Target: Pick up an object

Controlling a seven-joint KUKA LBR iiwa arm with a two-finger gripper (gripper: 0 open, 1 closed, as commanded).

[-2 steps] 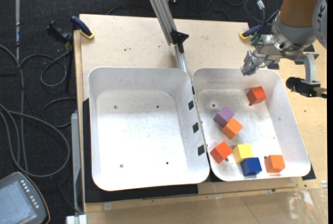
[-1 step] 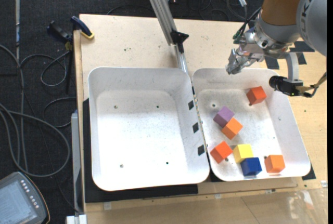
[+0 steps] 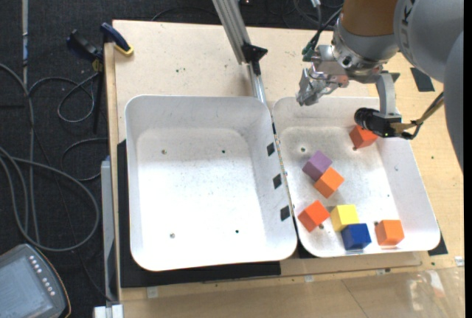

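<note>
The gripper [image 3: 311,90] hangs above the far rim of the right bin [image 3: 413,169], near the corner where the two bins meet. Its metal fingers point down and toward the left, and nothing sits between them; from this slanted view I cannot tell how wide they stand.

The blocks all lie in the right bin. A purple block [image 3: 318,164] and an orange block [image 3: 330,181] touch each other near the middle. Closer to the front, an orange-red block [image 3: 314,215], a yellow block [image 3: 344,217] and a blue block [image 3: 356,236] crowd together, with another orange block [image 3: 389,232] just beside them. One more red-orange block [image 3: 363,136] sits by the far right wall, under a black fitting on the arm.

To grasp well, the arm would probably do best to pick a block with bare floor on two opposite sides — the purple one's far face looks free, and it lies nearest the gripper. The front cluster looks risky, since a finger could land on a neighbour.

The left bin [image 3: 147,161] offers open floor. A slanted metal post [image 3: 225,3] rises just left of the gripper — sideways room there is tight.
</note>
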